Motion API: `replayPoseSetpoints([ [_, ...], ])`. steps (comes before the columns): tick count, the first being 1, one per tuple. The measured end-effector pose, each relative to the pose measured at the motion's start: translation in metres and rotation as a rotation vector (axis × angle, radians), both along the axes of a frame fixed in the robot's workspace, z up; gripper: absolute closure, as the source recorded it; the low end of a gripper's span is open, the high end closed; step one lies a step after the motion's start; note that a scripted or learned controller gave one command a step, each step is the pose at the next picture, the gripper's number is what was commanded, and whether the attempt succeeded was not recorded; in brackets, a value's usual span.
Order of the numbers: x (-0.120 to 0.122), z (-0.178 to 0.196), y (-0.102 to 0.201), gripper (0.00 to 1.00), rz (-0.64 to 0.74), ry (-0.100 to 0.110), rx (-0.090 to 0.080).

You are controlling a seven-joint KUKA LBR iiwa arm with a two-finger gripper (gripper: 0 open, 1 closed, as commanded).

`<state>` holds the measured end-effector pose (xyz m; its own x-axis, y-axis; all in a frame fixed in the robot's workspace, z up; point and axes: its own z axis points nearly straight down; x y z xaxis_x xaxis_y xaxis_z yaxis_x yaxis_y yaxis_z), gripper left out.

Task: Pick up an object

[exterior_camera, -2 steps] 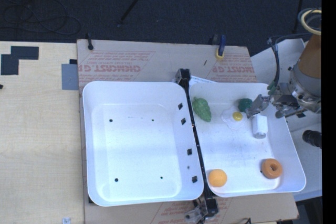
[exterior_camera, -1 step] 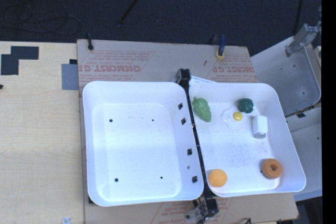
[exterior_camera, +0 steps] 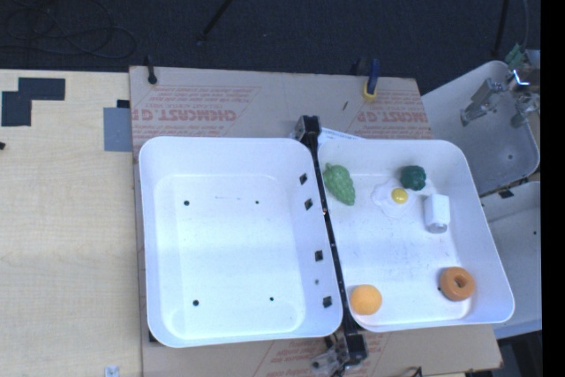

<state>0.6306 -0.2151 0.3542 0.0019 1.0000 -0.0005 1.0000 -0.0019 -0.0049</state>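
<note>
Nothing is lifted yet, so the whole pick remains. The left bin [exterior_camera: 146,234] holds none of the objects. All lie in the right bin [exterior_camera: 494,269]: leafy green piece [exterior_camera: 339,184], orange ball [exterior_camera: 365,299], toy egg [exterior_camera: 395,196], white cylinder [exterior_camera: 436,212], doughnut [exterior_camera: 456,283]. What looks like the gripper [exterior_camera: 484,104] sits beyond that bin's far right corner, well apart from them; I cannot tell how the jaws stand.
</note>
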Motion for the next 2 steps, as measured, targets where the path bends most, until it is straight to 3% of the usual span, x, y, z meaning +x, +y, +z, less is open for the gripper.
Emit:
replayPoseSetpoints([
  [1, 0.014, 0.195, 0.003, 0.00, 0.006, -0.021, -0.006],
  [2, 0.014, 0.183, 0.003, 0.00, 0.006, -0.001, 0.001],
])
